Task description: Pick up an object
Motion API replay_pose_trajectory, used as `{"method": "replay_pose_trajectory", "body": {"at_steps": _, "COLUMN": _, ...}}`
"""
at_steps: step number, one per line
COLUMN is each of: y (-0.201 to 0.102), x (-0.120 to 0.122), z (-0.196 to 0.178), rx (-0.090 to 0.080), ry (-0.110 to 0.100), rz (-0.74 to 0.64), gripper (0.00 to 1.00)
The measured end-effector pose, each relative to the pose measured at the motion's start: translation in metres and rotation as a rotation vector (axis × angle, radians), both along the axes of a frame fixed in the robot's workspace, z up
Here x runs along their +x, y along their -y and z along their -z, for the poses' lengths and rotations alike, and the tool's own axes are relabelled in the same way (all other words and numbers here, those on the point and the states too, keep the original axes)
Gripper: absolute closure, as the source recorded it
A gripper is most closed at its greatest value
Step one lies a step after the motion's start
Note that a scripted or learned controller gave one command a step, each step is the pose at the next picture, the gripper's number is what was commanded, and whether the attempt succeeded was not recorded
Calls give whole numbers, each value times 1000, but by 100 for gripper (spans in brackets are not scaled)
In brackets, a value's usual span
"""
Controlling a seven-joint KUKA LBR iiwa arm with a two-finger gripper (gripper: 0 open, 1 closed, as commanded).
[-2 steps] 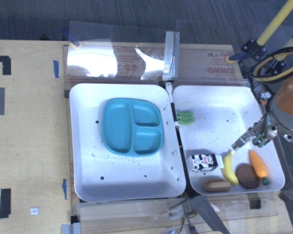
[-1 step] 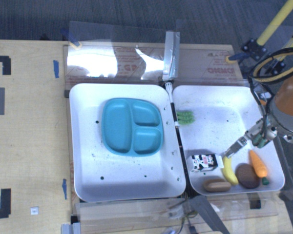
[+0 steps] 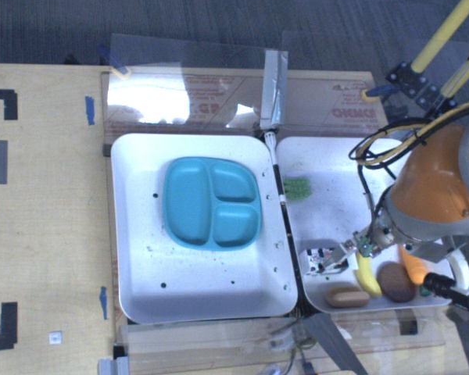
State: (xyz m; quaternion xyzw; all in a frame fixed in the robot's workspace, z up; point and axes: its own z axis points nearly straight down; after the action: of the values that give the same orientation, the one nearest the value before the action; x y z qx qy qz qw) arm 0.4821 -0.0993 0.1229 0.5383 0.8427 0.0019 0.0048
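In the right bin (image 3: 328,178), our gripper (image 3: 322,260) hangs low near the front; we cannot tell its state. The banana (image 3: 365,275) lies just right, long axis front-to-back.

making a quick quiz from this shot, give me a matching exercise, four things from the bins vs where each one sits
Things:
1. blue divided plate
2. green object
3. banana
4. tan oblong object

Places:
A. near the front edge of the right bin
B. upper left part of the right bin, by the divider
C. middle of the left bin
D. right bin, beside the brown round object

Pairs: 1-C, 2-B, 3-D, 4-A
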Motion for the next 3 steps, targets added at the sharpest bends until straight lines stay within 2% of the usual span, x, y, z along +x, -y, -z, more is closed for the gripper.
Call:
{"method": "replay_pose_trajectory", "body": {"at_steps": 1, "y": 5, "x": 35, "z": 16, "rx": 19, "ry": 20, "rz": 518, "gripper": 0}}
{"method": "replay_pose_trajectory", "body": {"at_steps": 2, "y": 23, "x": 17, "z": 16, "rx": 21, "ry": 45, "rz": 498, "gripper": 0}}
{"method": "replay_pose_trajectory", "body": {"at_steps": 3, "y": 6, "x": 43, "z": 17, "rx": 12, "ry": 30, "rz": 713, "gripper": 0}}
